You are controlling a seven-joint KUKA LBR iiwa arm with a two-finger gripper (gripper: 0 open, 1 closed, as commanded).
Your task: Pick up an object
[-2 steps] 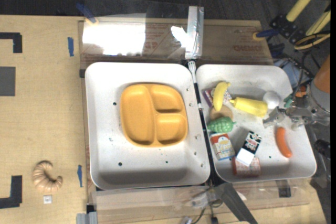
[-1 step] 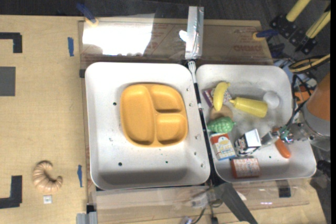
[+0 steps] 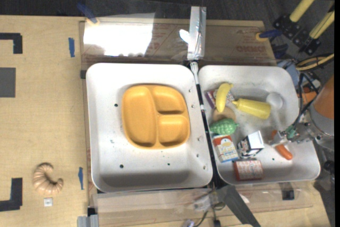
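The right bin [image 3: 305, 167] holds several small items. A banana [image 3: 222, 95] and a yellow bottle [image 3: 253, 108] lie at its back. A green bumpy item [image 3: 223, 127] and a small carton [image 3: 225, 147] sit on its left side, and a red-labelled can [image 3: 248, 169] lies at the front. Near the middle is a white and black box [image 3: 252, 143], with an orange carrot-like piece [image 3: 284, 152] to its right. My gripper [image 3: 290, 134] reaches in from the right edge and hovers low just above that orange piece. Nothing shows as held.
The left bin [image 3: 101, 114] bears a yellow divided plate [image 3: 155, 116]. A croissant-shaped toy [image 3: 47, 178] lies on the bench at the front left. Clear sheeting and a taped post [image 3: 196, 34] stand behind the bins. Yellow bars and cables [image 3: 308, 2] sit at the far right.
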